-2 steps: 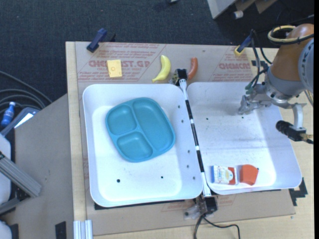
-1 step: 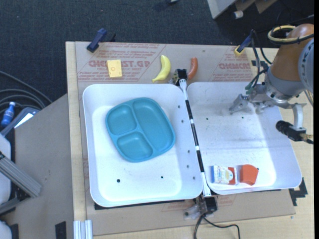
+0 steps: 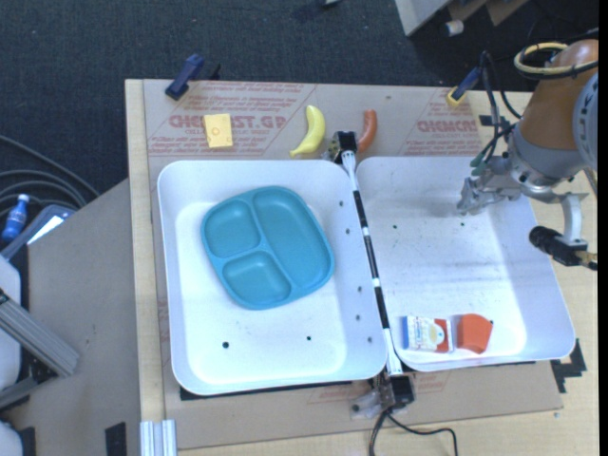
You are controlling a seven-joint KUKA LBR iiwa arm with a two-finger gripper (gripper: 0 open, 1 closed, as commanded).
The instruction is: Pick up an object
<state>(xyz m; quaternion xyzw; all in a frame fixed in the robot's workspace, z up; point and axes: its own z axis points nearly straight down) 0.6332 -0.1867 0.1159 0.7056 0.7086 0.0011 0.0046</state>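
Frankly, nothing is picked up yet; the gripper (image 3: 472, 199) hangs over the far part of the right bin (image 3: 532, 255) with nothing between its fingers, and whether they are spread or pressed together I cannot tell; the whole grab is left to do; the carton (image 3: 446, 334) lies at that bin's near edge, well apart from the gripper; a blue tray (image 3: 267, 245) fills the left bin (image 3: 180, 283).

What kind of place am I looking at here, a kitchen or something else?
Most likely a robotics lab bench, not a kitchen: a robot arm reaches over two white bins on a clamped board, the food items look like toys, and cables trail across dark carpet.
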